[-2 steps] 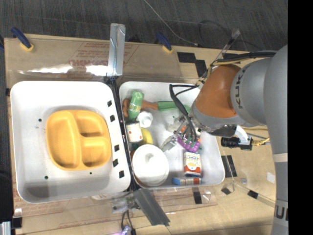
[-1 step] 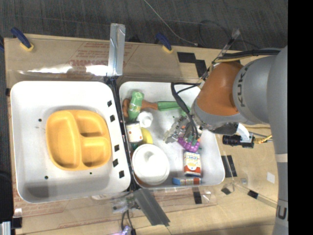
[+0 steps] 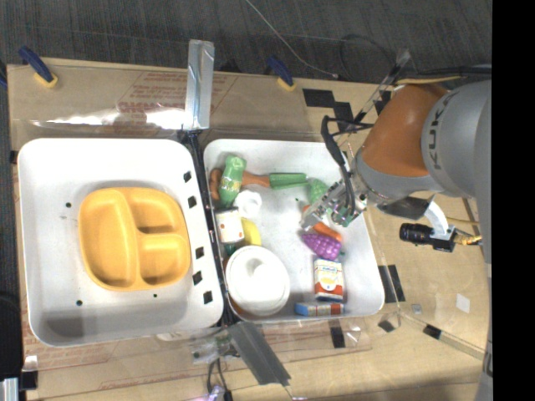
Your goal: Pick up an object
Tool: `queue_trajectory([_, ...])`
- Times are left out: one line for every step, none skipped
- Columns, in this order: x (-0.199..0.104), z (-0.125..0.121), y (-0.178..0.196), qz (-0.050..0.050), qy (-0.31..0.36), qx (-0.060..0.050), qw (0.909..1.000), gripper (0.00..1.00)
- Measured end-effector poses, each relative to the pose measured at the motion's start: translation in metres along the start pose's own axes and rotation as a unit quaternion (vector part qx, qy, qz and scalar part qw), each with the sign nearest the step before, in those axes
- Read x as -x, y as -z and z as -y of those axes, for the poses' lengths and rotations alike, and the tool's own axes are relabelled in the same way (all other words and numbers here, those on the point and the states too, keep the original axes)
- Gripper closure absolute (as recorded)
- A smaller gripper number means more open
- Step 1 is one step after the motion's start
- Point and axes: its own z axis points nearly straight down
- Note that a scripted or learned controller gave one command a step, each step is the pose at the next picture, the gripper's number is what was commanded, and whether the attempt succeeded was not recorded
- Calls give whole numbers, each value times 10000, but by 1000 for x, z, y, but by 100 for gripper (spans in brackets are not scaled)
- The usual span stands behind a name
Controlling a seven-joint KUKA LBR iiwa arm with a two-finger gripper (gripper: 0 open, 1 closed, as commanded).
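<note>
The grey arm with its orange band reached in from the right over the right-hand shallow white bin, and its claw hung low at that bin's right side. Whether the claw was open or closed could not be told, as its tip was lost among the things beneath it. Just below the claw lay a purple knobbly toy like a bunch of grapes, touching or very near it. Nearer the viewer stood a small orange-and-white carton, and a slim blue-and-red marker-like thing lay along the bin's near wall. A long green toy vegetable lay across the far part of the bin, with a green bottle-shaped toy at the far left corner. A round white bowl sat at the near left, and a small white cup was further back beside a yellow piece.

The left-hand white bin held a yellow divided plastic tray lying flat at its middle. Both bins rested on the brown cardboard-covered tabletop.
</note>
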Motion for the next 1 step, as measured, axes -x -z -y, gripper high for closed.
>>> queue_trajectory([-28, -51, 99, 20, -229, 29, 9997, 100])
